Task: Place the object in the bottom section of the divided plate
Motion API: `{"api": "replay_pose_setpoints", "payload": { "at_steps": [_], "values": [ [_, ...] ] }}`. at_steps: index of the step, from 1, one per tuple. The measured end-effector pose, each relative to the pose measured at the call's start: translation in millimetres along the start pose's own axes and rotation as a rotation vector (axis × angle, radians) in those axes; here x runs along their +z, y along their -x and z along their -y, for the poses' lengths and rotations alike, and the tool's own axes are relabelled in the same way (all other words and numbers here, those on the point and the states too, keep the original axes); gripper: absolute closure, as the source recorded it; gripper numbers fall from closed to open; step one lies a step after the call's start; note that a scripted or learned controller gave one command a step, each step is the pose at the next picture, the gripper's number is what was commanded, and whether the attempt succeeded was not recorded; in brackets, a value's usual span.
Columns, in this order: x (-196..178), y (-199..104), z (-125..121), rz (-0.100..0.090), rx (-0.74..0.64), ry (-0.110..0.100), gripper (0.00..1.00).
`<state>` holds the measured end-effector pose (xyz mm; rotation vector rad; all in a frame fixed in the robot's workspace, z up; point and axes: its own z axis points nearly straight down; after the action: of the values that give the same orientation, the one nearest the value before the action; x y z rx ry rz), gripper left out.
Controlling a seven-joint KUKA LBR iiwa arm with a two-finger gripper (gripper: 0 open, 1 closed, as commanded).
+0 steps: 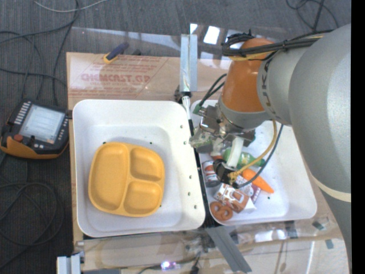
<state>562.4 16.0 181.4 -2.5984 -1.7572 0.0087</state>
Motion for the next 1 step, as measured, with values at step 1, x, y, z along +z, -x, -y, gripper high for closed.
{"api": "replay_pose_setpoints", "payload": {
  "at_steps": [1],
  "values": [
    [-0.4,-70.8,40.6,0.000,-0.274,0.002,1.00]
  ]
}}
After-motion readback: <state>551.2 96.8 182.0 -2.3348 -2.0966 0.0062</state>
